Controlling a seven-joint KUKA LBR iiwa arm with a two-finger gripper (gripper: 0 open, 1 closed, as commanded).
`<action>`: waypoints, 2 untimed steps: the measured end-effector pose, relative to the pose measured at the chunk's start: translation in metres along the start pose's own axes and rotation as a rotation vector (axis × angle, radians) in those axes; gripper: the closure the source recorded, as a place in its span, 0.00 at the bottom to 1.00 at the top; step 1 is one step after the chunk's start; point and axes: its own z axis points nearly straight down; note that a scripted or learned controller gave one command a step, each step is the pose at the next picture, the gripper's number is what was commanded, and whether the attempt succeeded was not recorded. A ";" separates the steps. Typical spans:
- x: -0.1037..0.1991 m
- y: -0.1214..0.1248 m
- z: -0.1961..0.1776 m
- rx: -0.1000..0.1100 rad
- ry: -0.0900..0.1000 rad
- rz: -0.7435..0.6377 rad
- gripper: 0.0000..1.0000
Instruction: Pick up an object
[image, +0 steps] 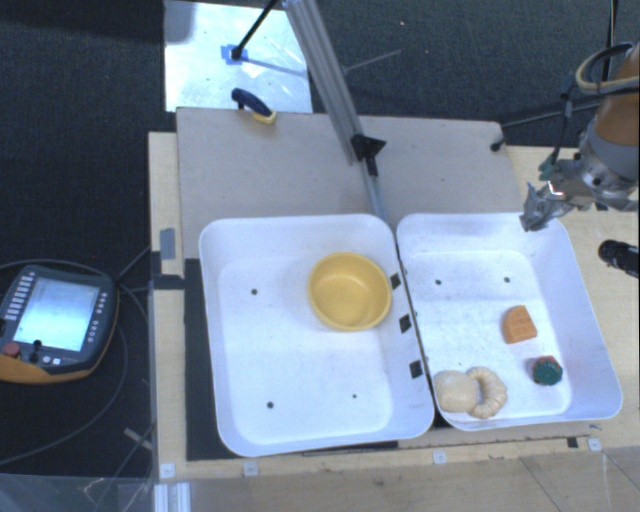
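The right bin (470, 250) holds an orange block (518, 325), a small dark green object (546, 371) and a cream-coloured, bread-like lump (472, 391) near its front edge. A yellow bowl (349, 290) sits upright in the left bin (240, 330), near its back right corner. My gripper (540, 213) hangs over the back right corner of the right bin, well behind the orange block. Nothing shows between its fingertips, and the gripper is too small here to read its state.
A slanted metal pole (335, 90) crosses the cardboard sheet behind the bins. A teach pendant (55, 320) lies on the dark floor at the left. A black part (620, 255) juts in at the right edge beside the right bin.
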 end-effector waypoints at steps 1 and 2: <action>-0.003 -0.008 -0.055 0.000 0.000 0.001 1.00; 0.035 -0.038 -0.044 0.005 0.002 -0.001 1.00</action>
